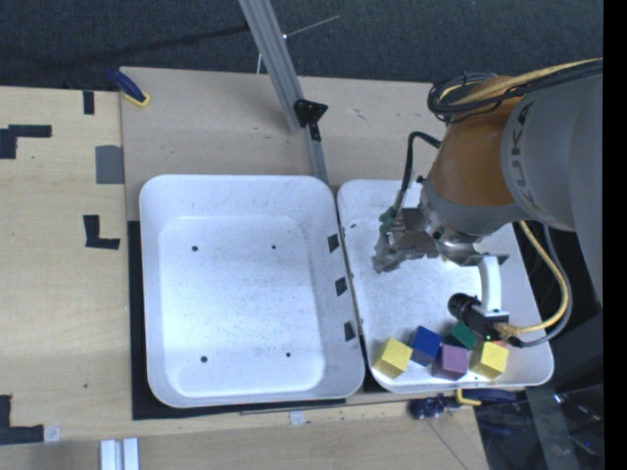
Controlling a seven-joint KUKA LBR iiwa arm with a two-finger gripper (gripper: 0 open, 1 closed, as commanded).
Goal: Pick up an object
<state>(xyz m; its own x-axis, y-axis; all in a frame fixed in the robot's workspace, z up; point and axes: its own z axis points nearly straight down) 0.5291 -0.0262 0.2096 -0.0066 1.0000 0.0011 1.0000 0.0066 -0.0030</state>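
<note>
Five small blocks cluster below the gripper (385, 259), well apart from it, at the right bin's (364, 207) near rim: yellow block (394, 357), blue block (426, 344), green block (463, 336), purple block (454, 360), second yellow block (493, 358). Its opening cannot be told. Bare bin floor lies between; the left bin (235, 292) is leftward. "KUKA" lettering (516, 164) marks the arm.

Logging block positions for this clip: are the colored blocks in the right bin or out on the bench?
In. The colored blocks sit clustered inside the right bin, at its near edge.
</note>
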